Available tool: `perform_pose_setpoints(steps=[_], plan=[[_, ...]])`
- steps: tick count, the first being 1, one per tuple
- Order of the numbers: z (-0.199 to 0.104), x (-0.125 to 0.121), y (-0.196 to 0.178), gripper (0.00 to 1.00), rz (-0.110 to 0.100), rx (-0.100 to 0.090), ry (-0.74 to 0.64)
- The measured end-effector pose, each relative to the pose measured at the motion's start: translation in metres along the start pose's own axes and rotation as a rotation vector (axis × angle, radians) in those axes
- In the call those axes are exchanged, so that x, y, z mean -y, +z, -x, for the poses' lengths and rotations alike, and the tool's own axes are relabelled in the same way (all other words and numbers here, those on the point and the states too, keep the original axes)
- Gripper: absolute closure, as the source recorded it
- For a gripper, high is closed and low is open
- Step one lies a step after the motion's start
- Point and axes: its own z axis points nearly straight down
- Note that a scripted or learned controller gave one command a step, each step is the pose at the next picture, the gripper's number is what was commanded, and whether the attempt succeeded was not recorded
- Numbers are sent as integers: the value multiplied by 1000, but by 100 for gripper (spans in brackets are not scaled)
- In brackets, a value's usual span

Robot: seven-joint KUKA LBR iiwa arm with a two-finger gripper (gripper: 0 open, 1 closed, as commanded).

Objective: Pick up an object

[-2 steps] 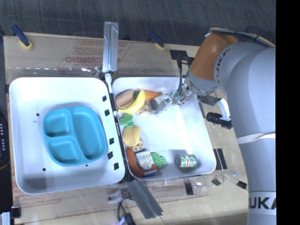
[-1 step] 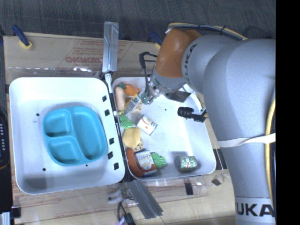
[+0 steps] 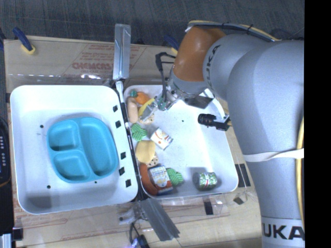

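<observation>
- Gripper (image 3: 163, 104) sits low over the upper left corner of the right bin (image 3: 220, 154), just beside a yellow banana (image 3: 146, 107) and an orange piece (image 3: 132, 109); whether it is open or closed cannot be told, and no item is visibly held.
- Candidate objects lie along that bin's left wall: a green toy (image 3: 138, 133), a small white carton (image 3: 161, 138), a yellowish lump (image 3: 145, 151), a printed packet (image 3: 159, 176); a green can (image 3: 207, 180) rests apart at lower right.
- Left bin (image 3: 26, 138) holds a blue divided tray (image 3: 81, 149).
- Judged step: approach and grasp at the banana cluster. Next move calls for a secure closure on one item, then a straight lift clear of its neighbours.
</observation>
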Motion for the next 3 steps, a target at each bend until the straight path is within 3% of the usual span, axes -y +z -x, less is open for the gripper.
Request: perform_pose_setpoints(steps=[1, 2, 3], plan=[[-31, -24, -90, 100, 7, 4, 492], [-47, -34, -126, 100, 5, 3, 646], [-91, 57, -92, 100, -2, 0, 654]])
